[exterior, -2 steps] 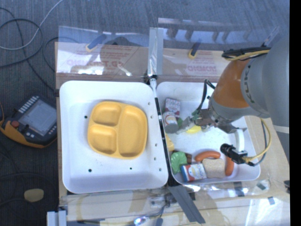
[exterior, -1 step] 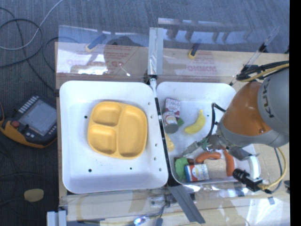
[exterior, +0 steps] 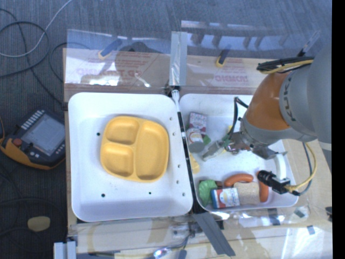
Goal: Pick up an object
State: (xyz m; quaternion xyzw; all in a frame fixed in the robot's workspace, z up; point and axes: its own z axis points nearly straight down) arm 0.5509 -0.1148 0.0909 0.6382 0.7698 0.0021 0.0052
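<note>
The gripper hung low in the right bin; whether its jaws were open could not be told. A small can and a packet lay just beside them, a labelled bottle and green object nearer the camera. Labels were unreadable. The left bin held a yellow divided tray.

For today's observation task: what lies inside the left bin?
A yellow tray with three compartments lies in the left bin. The bin floor beneath the tray is covered.
</note>
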